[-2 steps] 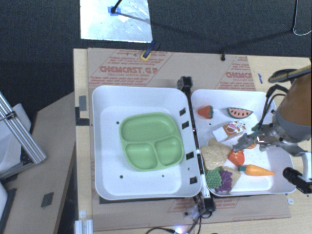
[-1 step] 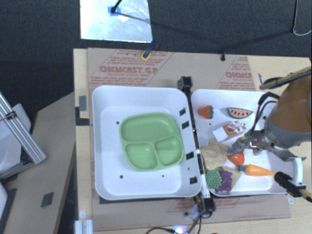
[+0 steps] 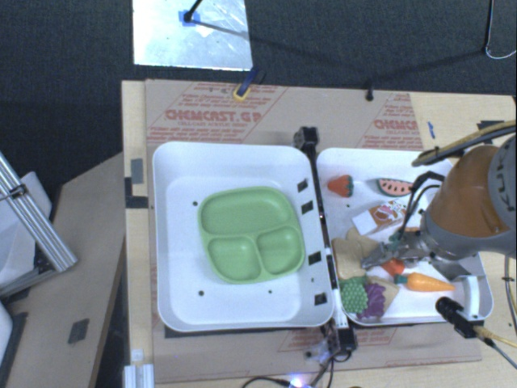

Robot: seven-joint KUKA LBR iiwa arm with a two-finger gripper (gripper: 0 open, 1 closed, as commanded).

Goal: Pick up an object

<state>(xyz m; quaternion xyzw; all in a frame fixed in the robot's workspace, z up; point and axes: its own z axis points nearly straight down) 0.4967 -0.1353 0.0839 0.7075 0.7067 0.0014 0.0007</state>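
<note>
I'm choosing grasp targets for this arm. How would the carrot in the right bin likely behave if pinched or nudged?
The carrot tapers to a point, so it would probably roll in an arc if nudged. It looks like smooth toy plastic, likely light, stiff and somewhat slippery. It lies flat near the gripper, so tipping seems unlikely.

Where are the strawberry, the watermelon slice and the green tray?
strawberry (image 3: pixel 340 186), camera view, on its red body
watermelon slice (image 3: pixel 395 187), camera view, on its red flesh
green tray (image 3: pixel 251 234), camera view, on the ridge between its compartments
</note>
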